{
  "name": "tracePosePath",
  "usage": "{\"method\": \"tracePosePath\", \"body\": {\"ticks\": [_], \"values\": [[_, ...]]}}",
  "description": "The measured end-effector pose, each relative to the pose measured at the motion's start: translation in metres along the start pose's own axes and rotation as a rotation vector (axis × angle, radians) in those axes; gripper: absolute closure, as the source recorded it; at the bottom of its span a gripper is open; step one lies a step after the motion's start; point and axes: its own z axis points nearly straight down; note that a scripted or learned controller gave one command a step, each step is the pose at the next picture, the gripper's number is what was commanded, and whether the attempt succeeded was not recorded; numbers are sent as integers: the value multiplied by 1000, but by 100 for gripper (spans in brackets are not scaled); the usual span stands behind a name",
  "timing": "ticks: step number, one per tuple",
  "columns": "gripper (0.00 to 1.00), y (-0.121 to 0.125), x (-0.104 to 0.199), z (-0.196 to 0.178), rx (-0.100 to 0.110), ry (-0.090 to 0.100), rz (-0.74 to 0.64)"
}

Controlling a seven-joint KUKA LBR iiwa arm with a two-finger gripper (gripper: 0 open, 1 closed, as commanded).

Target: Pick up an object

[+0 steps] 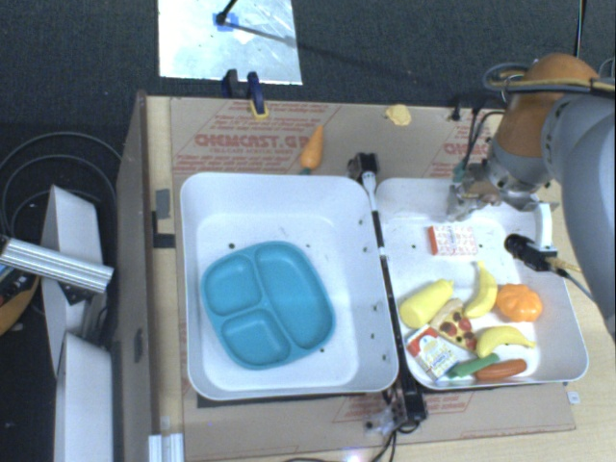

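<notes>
Camera view puts the gripper (pixel 469 203) above the right bin (pixel 568 340), near the red-and-white packet (pixel 451 240) (finger state unreadable); the approach step, descent next.

A dark speckled carpet (pixel 67 56) covers the floor on the far side and left of the bench. On the far floor lies a shiny silver sheet (pixel 229 27) that catches the light. The bench top is a brown cardboard sheet (pixel 269 138) printed with red lettering. On the left, black cables (pixel 38 166) loop across the floor beside white boards (pixel 82 354), and a metal bar (pixel 53 263) lies across them.
</notes>
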Motion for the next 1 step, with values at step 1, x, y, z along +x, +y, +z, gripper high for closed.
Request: {"method": "tracePosePath", "body": {"ticks": [1], "values": [[100, 1, 0, -11, -3, -2, -4]]}}
